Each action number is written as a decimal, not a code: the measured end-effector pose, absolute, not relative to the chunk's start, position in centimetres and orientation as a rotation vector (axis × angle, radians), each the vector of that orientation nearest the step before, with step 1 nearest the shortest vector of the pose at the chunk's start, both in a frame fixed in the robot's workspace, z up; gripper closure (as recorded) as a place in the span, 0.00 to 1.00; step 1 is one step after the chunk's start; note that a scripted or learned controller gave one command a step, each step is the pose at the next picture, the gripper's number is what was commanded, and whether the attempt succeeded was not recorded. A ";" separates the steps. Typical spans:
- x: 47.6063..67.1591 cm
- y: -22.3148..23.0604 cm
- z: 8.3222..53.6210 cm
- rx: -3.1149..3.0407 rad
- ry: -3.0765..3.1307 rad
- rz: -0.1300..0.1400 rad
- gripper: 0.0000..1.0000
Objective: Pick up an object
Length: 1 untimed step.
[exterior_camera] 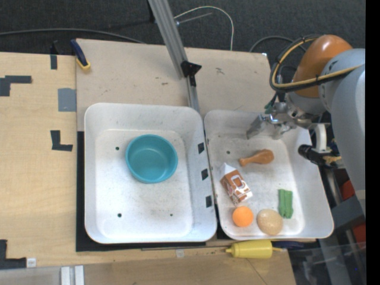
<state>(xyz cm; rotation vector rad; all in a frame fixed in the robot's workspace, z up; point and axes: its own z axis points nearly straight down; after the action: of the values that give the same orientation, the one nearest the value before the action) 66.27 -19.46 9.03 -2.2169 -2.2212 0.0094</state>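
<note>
The right bin (309,218) holds a brown drumstick-shaped piece (257,157), a small orange-and-white carton (236,186), an orange ball (242,217), a beige egg-shaped item (269,221) and a green strip (285,203). My gripper (259,127) hangs over the far end of that bin, just above and behind the drumstick, with nothing visible between its fingers. The left bin (101,218) holds a teal bowl (151,158).
A yellow mustard bottle (252,249) lies on the bench just in front of the right bin. A grey metal pole (172,34) slants from the top down to the gap between the bins. Cables loop behind the arm at top right.
</note>
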 end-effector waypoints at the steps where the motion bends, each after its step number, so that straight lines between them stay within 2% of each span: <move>1: 66.3 -19.4 10.0 -2.215 -2.224 0.009 1.00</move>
<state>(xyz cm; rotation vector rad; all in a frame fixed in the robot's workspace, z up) 66.28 -19.37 10.02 -2.2148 -2.2236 0.0094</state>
